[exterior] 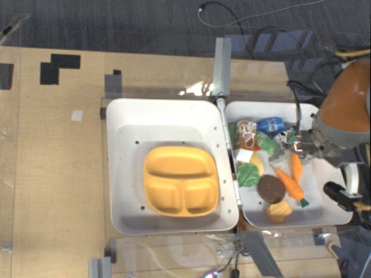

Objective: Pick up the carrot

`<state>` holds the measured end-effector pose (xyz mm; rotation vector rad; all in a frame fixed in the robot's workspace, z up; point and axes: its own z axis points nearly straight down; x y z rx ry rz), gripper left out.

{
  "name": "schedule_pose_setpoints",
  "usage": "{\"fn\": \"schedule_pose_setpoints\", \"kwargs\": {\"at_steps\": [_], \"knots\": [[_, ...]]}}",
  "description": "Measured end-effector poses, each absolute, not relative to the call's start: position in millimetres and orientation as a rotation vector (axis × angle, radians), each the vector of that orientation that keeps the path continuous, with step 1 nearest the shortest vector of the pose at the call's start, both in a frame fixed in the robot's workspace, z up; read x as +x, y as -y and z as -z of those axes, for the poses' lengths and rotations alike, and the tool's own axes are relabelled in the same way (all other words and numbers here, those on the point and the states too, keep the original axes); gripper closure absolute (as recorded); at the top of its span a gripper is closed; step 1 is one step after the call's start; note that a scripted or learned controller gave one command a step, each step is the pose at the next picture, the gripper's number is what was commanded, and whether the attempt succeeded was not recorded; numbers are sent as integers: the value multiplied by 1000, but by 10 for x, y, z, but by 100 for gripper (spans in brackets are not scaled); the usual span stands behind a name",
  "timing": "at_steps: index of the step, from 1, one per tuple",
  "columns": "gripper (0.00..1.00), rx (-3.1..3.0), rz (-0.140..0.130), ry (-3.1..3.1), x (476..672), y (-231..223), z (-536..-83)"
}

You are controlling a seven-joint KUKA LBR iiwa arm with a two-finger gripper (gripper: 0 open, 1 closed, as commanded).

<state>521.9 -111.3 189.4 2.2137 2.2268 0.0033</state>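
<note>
Fingers spread or pressed: cannot tell; gripper [294, 146] low, up and right of brown disc [271, 188]. Carrot [289, 182] flat in bin [324, 218], touching disc's right edge; not lifted yet; grasp and raise remain.

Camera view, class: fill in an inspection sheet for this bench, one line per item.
Surface: wooden bench bearing two white bins, left bin and right bin.
Job's things: two carrots in the right bin, one slanted, one beside the gripper.
Clutter: yellow divided tray in the left bin; brown disc, blue wrapper, green leaf.
Grippers: gripper low over the right bin; fingers unclear.
Cables: black cable on the floor.
Surroundings: dark carpet.
</note>
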Motion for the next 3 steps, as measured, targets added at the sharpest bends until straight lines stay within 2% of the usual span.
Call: {"fn": "schedule_pose_setpoints", "kwargs": {"at_steps": [1,2,3], "knots": [[0,2073,-5,-2354,5374,1709,-956],[0,2182,-4,-2254,5601,2053,-1248],[0,2214,-11,-2214,5696,2051,-896]]}}
